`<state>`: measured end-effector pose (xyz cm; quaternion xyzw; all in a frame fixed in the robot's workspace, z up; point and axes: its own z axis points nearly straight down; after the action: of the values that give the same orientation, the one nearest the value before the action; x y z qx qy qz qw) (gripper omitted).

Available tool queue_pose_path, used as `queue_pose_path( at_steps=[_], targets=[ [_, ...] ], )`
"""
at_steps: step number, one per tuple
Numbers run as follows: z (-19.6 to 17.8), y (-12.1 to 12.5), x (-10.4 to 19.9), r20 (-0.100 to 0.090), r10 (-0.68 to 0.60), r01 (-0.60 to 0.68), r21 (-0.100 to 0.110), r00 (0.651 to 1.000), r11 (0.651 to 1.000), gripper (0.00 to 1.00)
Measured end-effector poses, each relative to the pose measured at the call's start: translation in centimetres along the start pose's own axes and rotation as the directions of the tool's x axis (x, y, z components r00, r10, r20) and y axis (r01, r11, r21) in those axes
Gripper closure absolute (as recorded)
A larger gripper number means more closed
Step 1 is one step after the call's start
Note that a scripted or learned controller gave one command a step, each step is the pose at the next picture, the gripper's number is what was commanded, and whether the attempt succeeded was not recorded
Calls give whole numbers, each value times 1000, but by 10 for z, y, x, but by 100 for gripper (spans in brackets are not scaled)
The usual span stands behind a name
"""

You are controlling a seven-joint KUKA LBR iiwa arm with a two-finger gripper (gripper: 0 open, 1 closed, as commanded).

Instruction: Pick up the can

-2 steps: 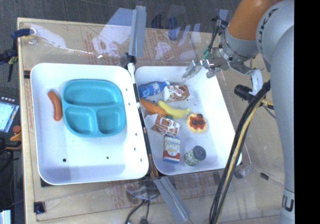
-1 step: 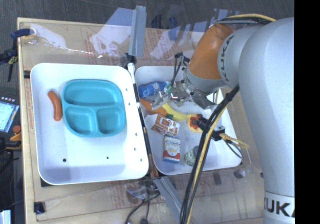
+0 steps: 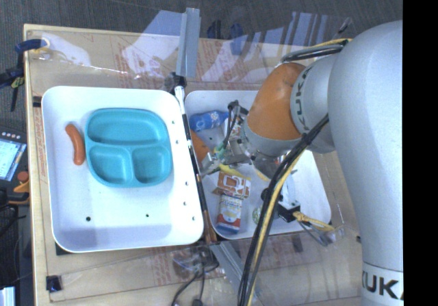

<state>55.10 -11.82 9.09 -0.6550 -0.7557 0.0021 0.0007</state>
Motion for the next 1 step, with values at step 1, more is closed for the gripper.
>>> queue_pose_path(
  at_steps=[1],
  targets=[
    [-1,-75,5,3,-97,97,-5,995,995,0]
  ],
)
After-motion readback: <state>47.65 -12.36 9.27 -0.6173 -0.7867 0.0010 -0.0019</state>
